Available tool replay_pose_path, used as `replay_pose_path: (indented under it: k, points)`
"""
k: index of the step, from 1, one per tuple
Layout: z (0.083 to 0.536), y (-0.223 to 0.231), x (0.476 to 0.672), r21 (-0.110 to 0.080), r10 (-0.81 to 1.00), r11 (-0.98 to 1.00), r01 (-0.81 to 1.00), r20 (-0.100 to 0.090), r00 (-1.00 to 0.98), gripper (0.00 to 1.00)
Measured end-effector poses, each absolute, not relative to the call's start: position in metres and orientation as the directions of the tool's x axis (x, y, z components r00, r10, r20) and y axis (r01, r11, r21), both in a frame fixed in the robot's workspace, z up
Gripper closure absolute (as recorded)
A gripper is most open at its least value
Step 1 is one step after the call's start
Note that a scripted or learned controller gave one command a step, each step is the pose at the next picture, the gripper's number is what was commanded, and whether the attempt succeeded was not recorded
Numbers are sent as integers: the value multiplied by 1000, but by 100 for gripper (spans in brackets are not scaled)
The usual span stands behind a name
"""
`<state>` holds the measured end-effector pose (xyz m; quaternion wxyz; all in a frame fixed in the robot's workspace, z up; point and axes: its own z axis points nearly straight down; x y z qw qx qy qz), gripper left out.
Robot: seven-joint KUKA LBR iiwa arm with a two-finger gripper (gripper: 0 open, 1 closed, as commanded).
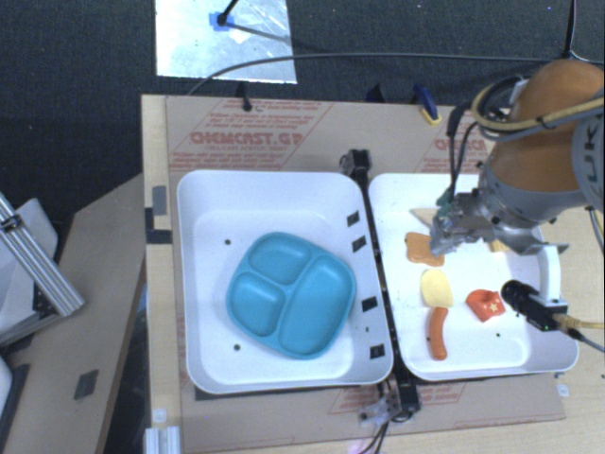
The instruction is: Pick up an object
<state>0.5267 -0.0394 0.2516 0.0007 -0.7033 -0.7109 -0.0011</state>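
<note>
Several toy food pieces lie in the right bin [544, 356]: an orange piece [419, 248], a pale yellow piece [436, 288], a red-orange sausage [438, 333], a red piece [485, 305] and a tan wedge [422, 217]. My gripper [450, 237] hangs low over the bin's upper part. It is just right of the orange piece and above the yellow one. The wrist hides part of the bin behind it.
The left bin [213, 206] holds a blue divided plate [291, 293]. A black clip rail [371, 253] runs between the two bins. A cardboard sheet [255, 135] lies under both, and a metal frame [33, 263] stands at the far left.
</note>
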Motion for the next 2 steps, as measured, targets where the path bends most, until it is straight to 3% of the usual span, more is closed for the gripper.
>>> replay_pose_path:
  k: [2]
  points:
    - [222,62,533,1,1000,10,1000,2,-10,100]
